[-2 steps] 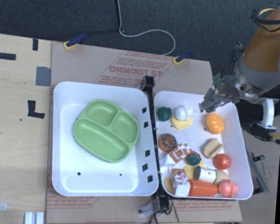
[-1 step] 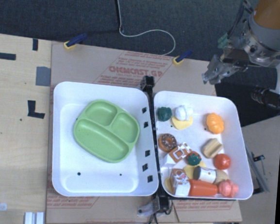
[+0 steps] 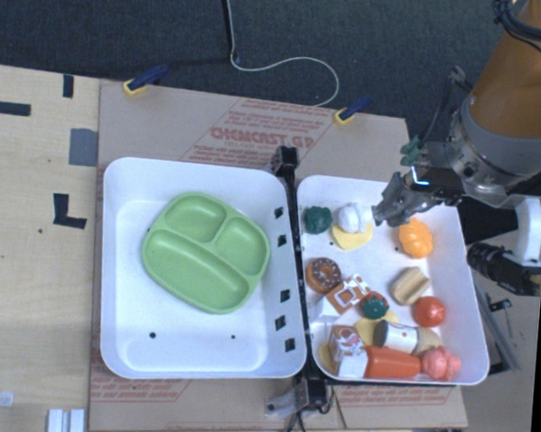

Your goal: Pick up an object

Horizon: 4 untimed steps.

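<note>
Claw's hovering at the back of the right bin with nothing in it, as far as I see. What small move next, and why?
Probably a short descent toward the orange pepper-like toy. The claw hangs above the right bin with nothing between its fingers, and that toy lies just beside it with bare floor around it, unlike the crowded pile at the front. The white-and-yellow egg toy is about as near, an alternative.
</note>
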{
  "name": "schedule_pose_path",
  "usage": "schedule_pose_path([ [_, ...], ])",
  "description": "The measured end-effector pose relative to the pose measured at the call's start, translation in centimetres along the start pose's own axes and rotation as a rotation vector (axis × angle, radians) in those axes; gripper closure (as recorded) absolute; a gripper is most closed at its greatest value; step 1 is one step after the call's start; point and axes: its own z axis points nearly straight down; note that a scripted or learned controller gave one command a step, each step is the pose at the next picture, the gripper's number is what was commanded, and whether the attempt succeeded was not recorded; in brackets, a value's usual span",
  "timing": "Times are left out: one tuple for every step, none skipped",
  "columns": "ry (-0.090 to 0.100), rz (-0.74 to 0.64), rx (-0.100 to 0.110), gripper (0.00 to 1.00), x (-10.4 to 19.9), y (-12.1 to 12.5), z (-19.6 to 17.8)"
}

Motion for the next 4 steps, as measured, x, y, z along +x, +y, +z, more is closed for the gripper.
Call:
schedule_pose_path([
  [0.0, -0.005, -0.015, 1.0, 5.9, -0.7, -10.2],
  [-0.005, 0.005, 0.008, 1.0, 4.1, 3.0, 3.2],
  [-0.001, -0.002, -0.017, 1.0, 7.3, 3.2, -9.9],
  [-0.003, 0.003, 0.004, 1.0, 7.8, -1.4, -2.9],
])
